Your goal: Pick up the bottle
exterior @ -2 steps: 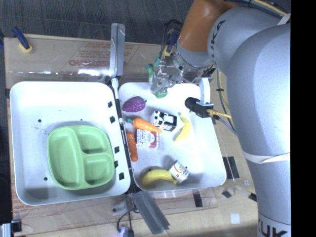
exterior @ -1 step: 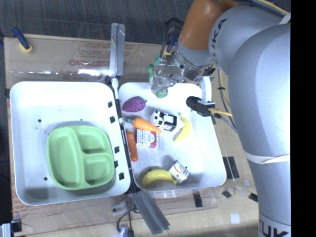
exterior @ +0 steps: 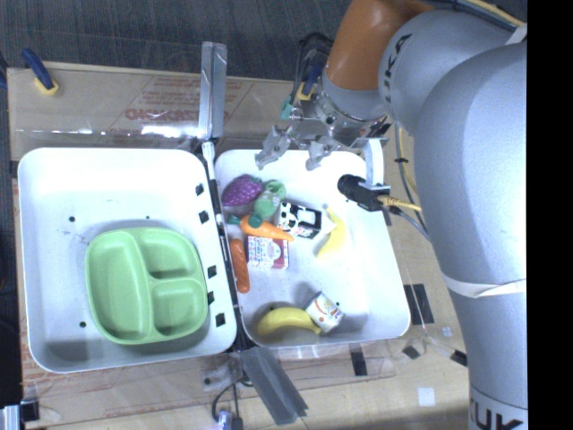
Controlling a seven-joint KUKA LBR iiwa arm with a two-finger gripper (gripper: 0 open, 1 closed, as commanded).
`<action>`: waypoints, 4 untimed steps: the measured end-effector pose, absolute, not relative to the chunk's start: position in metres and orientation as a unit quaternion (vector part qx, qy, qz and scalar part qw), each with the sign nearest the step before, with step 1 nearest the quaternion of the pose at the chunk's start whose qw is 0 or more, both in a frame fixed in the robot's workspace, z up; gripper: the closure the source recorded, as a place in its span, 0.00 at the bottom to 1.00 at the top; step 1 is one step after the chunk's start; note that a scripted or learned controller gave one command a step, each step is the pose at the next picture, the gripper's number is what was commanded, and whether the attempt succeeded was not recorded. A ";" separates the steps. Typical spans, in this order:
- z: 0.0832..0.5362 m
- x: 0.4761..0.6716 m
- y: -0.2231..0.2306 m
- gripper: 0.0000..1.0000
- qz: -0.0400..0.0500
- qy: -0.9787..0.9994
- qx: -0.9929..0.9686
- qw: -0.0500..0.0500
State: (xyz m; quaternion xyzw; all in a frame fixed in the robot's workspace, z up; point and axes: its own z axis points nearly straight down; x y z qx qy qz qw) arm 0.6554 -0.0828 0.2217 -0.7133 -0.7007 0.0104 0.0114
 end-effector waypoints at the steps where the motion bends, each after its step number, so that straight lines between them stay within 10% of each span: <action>1: 0.088 0.638 -0.089 0.00 0.003 -0.739 -0.674 0.003; 2: 0.189 0.624 -0.068 0.00 0.002 -0.787 -0.617 0.002; 3: 0.111 0.644 -0.124 0.00 0.002 -0.800 -0.600 0.004; 4: 0.119 0.643 -0.124 1.00 0.004 -0.801 -0.599 0.006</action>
